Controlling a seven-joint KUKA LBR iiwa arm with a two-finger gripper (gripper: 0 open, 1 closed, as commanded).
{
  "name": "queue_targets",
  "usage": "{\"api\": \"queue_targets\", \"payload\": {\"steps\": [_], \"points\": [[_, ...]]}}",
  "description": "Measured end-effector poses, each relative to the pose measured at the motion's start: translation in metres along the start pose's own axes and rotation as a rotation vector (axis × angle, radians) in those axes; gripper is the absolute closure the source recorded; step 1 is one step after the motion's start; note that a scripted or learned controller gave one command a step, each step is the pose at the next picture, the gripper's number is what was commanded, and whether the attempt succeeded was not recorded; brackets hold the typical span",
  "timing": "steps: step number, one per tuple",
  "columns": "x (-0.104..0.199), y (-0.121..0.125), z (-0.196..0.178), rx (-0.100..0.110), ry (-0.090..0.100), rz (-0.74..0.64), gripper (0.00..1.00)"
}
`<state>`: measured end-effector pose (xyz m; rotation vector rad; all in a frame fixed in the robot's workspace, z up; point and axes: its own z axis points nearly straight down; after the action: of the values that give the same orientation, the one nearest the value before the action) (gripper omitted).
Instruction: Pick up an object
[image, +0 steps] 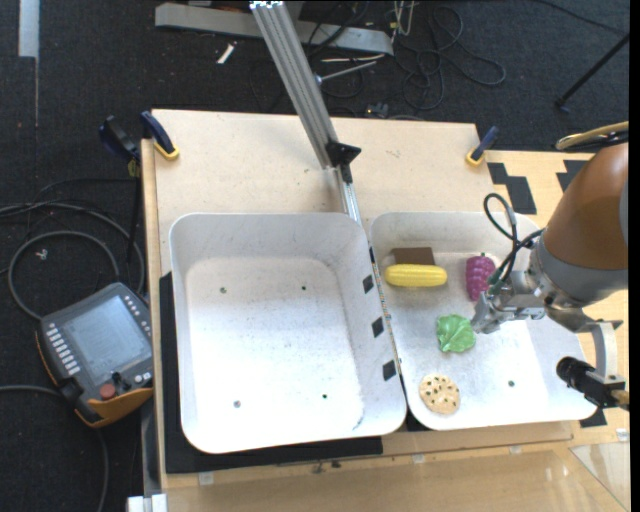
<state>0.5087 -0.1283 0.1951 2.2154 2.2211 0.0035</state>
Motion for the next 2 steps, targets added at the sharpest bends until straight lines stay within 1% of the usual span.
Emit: {"api": "queue_targets", "payload": {"steps": [1,2], "points": [[0.000,0.002,-0.048,-0.001,0.000,-0.001,1.00],[0.052,0.013,-0.038,0.006,0.003,-0.005,1.00]]}}
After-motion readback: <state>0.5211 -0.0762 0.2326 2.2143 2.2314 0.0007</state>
